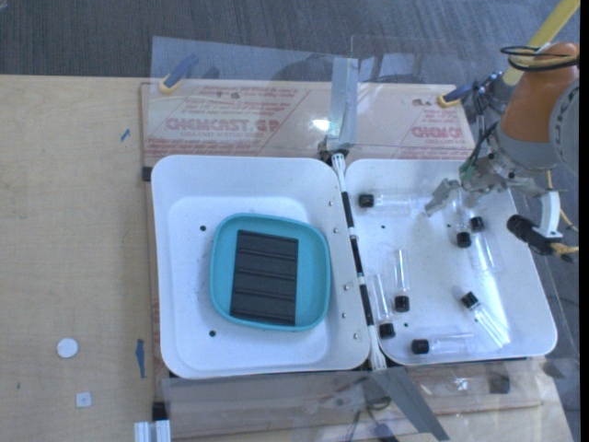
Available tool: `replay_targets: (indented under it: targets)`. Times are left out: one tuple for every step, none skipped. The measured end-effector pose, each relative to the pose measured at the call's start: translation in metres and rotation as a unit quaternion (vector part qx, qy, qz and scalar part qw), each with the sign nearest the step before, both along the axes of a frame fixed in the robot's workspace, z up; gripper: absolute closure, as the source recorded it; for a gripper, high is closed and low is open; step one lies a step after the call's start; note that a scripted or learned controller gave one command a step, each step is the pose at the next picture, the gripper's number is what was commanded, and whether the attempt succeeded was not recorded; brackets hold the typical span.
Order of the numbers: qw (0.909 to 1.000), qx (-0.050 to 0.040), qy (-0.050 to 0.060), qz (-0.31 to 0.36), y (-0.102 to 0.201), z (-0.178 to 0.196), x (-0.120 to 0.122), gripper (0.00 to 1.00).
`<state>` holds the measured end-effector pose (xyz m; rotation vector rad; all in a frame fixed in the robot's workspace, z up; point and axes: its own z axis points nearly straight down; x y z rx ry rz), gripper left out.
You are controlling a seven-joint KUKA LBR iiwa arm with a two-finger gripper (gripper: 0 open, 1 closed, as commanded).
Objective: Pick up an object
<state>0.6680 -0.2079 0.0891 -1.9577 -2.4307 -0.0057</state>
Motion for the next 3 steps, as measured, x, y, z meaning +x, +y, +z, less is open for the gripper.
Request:
replay_targets:
  targets:
    - [0.9999,-0.0083,-0.009,-0.007,0.018,-0.001,-0.053,0.0]
    - [0.9998,-0.0069,-0.011,0.017,0.093,0.0,-0.107,0.0]
    - [0.998,-0.0078,-0.008,0.062,0.078,0.007,-0.035,0.0]
